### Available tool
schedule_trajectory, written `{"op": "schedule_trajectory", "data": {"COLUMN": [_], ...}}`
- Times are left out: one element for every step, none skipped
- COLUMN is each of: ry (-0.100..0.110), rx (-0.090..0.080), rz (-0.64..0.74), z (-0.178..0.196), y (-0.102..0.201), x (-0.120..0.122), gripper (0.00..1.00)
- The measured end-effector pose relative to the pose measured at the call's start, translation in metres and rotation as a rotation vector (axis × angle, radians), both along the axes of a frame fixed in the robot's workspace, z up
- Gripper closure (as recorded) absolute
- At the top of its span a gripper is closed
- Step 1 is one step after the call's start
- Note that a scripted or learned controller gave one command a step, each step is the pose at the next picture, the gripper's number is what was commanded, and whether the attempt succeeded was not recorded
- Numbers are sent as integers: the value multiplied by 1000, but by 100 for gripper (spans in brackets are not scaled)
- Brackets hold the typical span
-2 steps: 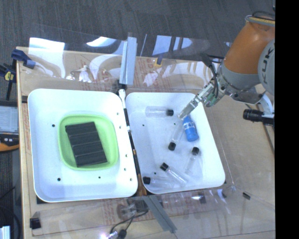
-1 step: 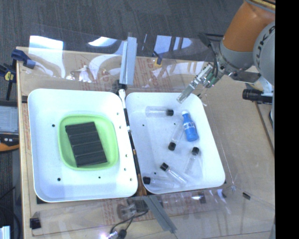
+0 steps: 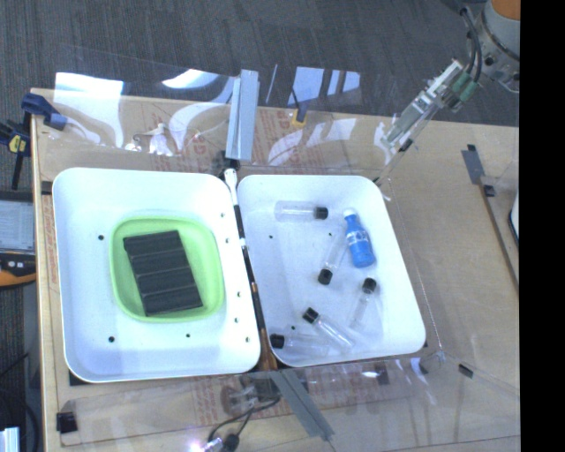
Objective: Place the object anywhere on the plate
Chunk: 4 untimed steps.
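Left bin [image 3: 71, 265] holds green plate [image 3: 208, 265] with black block [image 3: 163, 272] on it. Right bin [image 3: 399, 291] mid-frame: blue bottle [image 3: 358, 240], clear vials [image 3: 298, 211]. Gripper [image 3: 399, 141] upper right, above the bin's far corner, grip state unclear.

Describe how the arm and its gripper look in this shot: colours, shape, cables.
At the view's top right the arm shows a grey body with an orange band. Dark cables run down from it to the gripper, a slim, pale metallic assembly with small green parts near its upper end, narrowing towards its tip.
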State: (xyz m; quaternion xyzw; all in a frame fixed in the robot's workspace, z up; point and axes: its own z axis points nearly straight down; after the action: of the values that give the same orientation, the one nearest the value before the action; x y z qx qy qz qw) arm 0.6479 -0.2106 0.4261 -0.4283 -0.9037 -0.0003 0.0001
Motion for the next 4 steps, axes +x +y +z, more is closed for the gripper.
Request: {"op": "schedule_trajectory", "data": {"ry": [5,6,8,5], "rx": [-2,-2,-3,-2], "rz": [-121,-175,-257,-264], "z": [14,14,14,13], "y": [-1,-1,-1,0], "x": [-43,-71,-93,-25], "gripper": [0,0,0,0]}}
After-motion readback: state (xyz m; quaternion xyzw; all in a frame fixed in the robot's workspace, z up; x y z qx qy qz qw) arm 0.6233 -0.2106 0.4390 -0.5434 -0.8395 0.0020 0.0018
